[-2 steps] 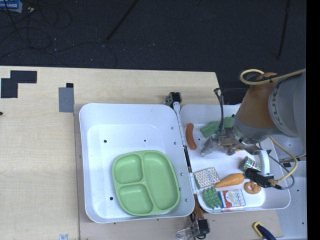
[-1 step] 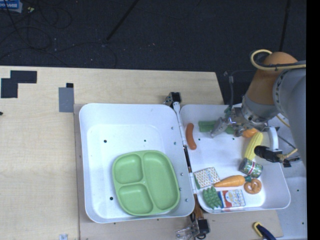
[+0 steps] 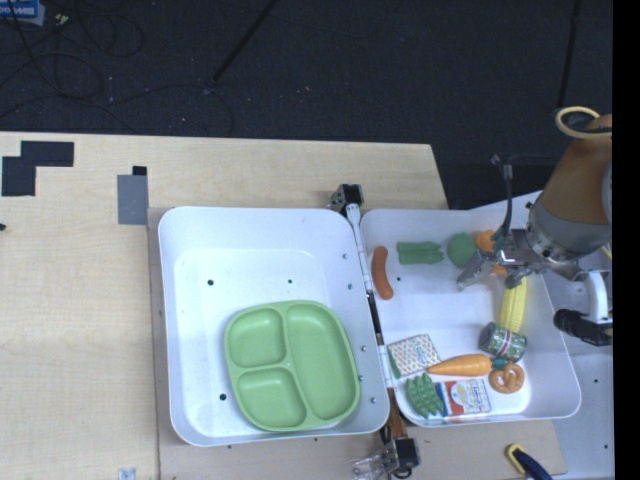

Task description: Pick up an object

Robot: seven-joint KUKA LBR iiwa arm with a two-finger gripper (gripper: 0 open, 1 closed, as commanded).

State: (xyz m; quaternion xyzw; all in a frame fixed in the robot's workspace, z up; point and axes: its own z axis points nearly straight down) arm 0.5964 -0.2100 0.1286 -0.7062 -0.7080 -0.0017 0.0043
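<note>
The right bin holds several toy foods. Among them are a red sausage, a green block, a round green piece, a yellow corn cob, a small can, a carrot and a pretzel. My gripper hangs low at the back right of this bin, just right of the round green piece and above the top end of the corn cob. Its fingers stand open, and I see nothing between them.
The left bin bears a green divided plate. At the right bin's front lie a checked cracker, a green pea pod and a flat carton. The arm comes in from the right.
</note>
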